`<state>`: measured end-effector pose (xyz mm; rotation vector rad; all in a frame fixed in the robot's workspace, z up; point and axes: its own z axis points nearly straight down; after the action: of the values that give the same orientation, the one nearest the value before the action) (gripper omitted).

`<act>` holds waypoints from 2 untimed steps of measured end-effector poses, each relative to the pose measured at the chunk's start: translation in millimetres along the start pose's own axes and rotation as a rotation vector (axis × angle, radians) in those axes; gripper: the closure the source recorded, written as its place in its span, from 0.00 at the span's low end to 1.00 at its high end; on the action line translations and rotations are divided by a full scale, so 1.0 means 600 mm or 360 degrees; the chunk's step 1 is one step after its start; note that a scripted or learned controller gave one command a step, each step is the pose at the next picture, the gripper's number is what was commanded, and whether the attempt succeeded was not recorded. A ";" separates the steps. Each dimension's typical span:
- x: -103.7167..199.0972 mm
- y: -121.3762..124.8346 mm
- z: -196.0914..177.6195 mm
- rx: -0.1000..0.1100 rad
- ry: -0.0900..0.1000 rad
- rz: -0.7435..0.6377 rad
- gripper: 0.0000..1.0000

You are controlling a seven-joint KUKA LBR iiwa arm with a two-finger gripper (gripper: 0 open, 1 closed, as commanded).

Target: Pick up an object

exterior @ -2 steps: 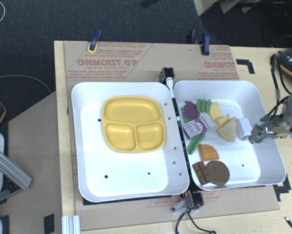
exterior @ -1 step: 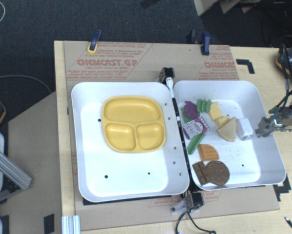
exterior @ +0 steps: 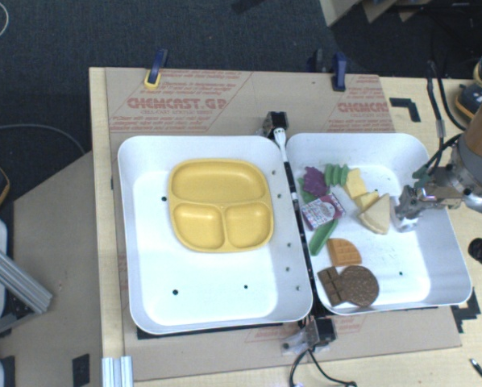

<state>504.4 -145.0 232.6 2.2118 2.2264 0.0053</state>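
Observation:
The right bin [exterior: 410, 272] holds several toy foods. Among them are purple grapes [exterior: 314, 181], green beans [exterior: 335, 173], a yellow cheese block [exterior: 355, 185], a pale cheese wedge [exterior: 375, 214], a pink-and-white packet [exterior: 322, 211], a green pod [exterior: 322, 233], an orange cracker [exterior: 344, 252], a brown bar [exterior: 330, 283] and a round brown cookie [exterior: 359, 285]. My gripper [exterior: 405, 214] reaches in from the right. It hangs low over the bin, just right of the cheese wedge and close against it. Nothing is visibly lifted.
The left bin [exterior: 193, 297] carries a yellow three-compartment plate [exterior: 221, 202] in its upper half. Clamps [exterior: 153, 72] hold the board at the back edge. Cables trail off the bench's front [exterior: 309, 353] and right.

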 end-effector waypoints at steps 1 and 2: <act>0.081 -0.010 -0.004 0.0010 0.0005 0.0001 1.00; 0.162 -0.018 0.013 0.0013 0.0004 0.0003 1.00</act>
<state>492.7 -48.0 224.8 2.2190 2.2300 -0.0009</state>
